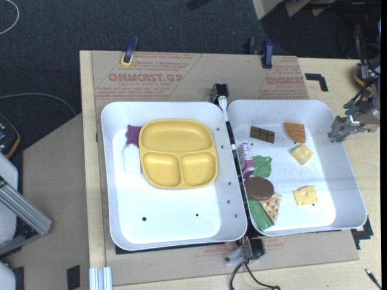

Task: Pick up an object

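Observation:
The right bin [338, 180] holds several toy foods: a brown chocolate bar [262, 135], an orange-brown bread piece [295, 132], a pale yellow cheese cube [302, 154], a yellow cheese block [305, 196], a pink can [246, 158], a green leaf [262, 164], a brown cookie [260, 188] and a pizza slice [270, 207]. My gripper [342, 128] hovers at the bin's right rim, to the right of the bread piece, with nothing seen in it.
The left bin [169, 222] contains a yellow divided plate [178, 153], with a white bottle [131, 159] and a purple item [133, 133] beside its left side. Clamps [128, 54] hold the cardboard base at the far edge.

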`<state>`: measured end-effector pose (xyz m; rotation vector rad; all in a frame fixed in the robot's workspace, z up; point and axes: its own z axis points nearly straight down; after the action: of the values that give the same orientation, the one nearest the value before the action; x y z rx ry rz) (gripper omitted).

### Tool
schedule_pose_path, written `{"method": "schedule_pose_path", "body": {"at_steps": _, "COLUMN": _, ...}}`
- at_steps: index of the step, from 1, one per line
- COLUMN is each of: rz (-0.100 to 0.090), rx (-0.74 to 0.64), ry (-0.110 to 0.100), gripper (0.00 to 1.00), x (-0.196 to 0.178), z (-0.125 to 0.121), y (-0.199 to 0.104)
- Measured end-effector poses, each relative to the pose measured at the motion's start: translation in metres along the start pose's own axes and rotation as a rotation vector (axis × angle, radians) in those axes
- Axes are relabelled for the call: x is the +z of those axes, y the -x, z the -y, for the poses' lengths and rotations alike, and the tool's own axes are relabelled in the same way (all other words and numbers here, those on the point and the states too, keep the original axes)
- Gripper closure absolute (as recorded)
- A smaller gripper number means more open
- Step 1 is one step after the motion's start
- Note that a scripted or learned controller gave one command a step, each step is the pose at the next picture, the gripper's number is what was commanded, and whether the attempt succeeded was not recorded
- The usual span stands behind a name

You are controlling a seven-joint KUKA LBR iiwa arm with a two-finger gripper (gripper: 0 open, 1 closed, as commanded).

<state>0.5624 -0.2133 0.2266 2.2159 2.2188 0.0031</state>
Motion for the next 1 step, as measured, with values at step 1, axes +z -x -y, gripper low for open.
{"method": "schedule_pose_path", "body": {"at_steps": 1, "rz": -0.005, "rx": -0.003, "ry": -0.008, "gripper": 1.00, "x": 0.0100, "z": -0.0028, "y": -0.0550}}
